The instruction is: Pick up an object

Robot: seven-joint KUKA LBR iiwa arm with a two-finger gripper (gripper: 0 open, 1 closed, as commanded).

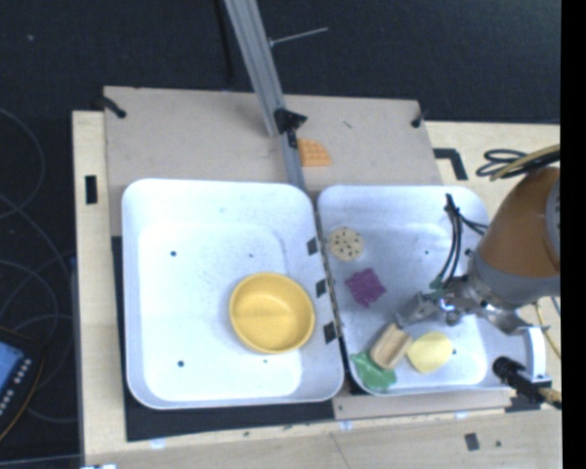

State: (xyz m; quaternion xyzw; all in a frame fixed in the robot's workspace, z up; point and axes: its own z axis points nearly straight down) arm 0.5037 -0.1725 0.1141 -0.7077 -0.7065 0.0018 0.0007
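The right bin (400, 213) holds a round speckled cookie (346, 243), a purple block (365, 286), a tan bread-like piece (389, 344), a pale yellow lemon-shaped object (429, 353) and a green piece (372, 373) at the front edge. In the left bin (176, 233) sits a yellow bowl (271, 312). My gripper (432, 313) hangs low over the right bin, just above the yellow object and right of the tan piece. Nothing shows between its fingers.
A grey metal rail (259, 62) slants down from the top to the seam between the bins. An orange waffle-like item (313, 153) lies on the bench behind the bins. Black cables (454, 237) trail from the wrist over the right bin's far corner.
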